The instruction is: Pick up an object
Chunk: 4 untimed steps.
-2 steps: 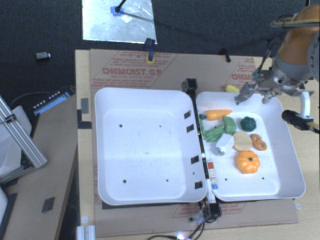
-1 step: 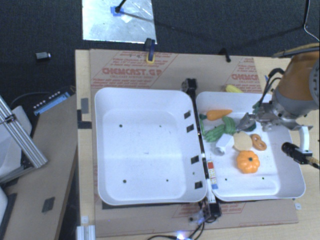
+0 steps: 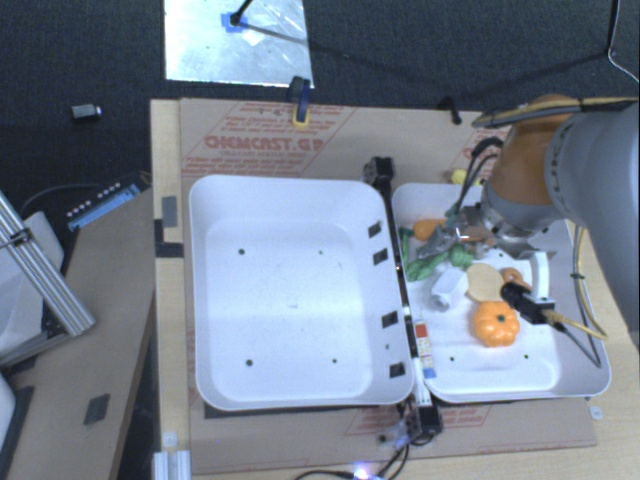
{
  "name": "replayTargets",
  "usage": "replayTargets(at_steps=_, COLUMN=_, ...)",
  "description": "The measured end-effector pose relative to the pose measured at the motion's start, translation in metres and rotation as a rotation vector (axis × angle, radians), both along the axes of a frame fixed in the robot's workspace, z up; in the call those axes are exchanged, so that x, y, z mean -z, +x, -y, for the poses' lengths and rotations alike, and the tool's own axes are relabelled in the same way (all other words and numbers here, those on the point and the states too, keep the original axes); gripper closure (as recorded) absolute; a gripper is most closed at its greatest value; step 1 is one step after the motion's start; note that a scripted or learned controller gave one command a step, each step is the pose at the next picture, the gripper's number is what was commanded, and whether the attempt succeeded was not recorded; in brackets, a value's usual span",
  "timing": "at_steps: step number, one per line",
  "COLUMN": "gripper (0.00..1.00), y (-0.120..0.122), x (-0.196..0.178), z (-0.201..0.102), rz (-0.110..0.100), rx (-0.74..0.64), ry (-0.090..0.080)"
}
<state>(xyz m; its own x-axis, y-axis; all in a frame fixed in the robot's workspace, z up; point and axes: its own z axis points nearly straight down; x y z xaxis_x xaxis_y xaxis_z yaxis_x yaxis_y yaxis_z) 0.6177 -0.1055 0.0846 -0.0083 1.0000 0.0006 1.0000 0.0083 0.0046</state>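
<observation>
Gripper (image 3: 452,240): low in the right bin (image 3: 500,390), near its left wall and toward the far end, on the grey arm reaching in from the right. Whether it is clenched or released cannot be told from this slant (the wrist covers too much).
Likely target: the green leafy piece (image 3: 441,259), lying on the bin floor right at the gripper's tip. Nothing is visibly lifted or held.
Closest neighbours: a small orange piece (image 3: 427,230) just beside the green one on its far side, and a white cylinder (image 3: 446,287) just beside it on the near side, lying tilted.
Further out: a pale tan disc (image 3: 484,282) next to the cylinder, and an orange pumpkin (image 3: 496,324) nearer the camera, apart from the cluster.
Left bin (image 3: 290,298): alongside, with black clips (image 3: 380,258) down the seam between the two.
Step in hand (a judgement): settling on one item in a tight cluster.
Doing it well: come straight down, centred on the green piece and clear of the bin wall. Close only once the piece sits squarely in the grasp, since the orange piece and cylinder crowd it and could be nudged or caught too. Lift slowly and check that something comes up.
Risk: a soft, flat leaf shape may slip out (the pumpkin, standing alone, looks the easier pick).
</observation>
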Motion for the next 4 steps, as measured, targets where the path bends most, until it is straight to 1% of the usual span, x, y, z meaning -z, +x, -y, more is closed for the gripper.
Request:
replayTargets(at_steps=1, gripper=0.00, y=-0.050, x=-0.004, z=0.000, rz=0.008, rx=0.009, ry=-0.002)
replayTargets(at_steps=2, gripper=0.00, y=-0.063, x=-0.004, z=-0.022, rz=0.008, rx=0.006, ry=-0.004)
replayTargets(at_steps=3, gripper=0.00, y=-0.081, x=-0.106, z=-0.106, rz=0.005, rx=-0.001, ry=0.000)
replayTargets(at_steps=4, gripper=0.00, y=-0.047, x=-0.100, z=-0.140, rz=0.000, rx=0.001, ry=0.001)
